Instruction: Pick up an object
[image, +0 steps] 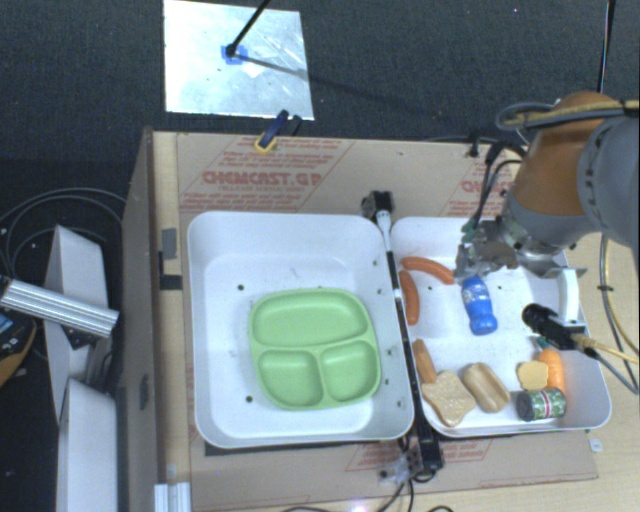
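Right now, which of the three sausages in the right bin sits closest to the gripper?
The curved sausage at the bin's back, just left of the gripper. The second lies along the divider, the third sits by the bread.

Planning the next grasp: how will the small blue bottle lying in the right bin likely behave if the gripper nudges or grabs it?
The blue bottle lies on its side, and its round body could probably roll across the smooth floor of the right bin when nudged. It looks like small toy plastic, so likely light and stiff. Its glossy curved surface might slip from the gripper above it.
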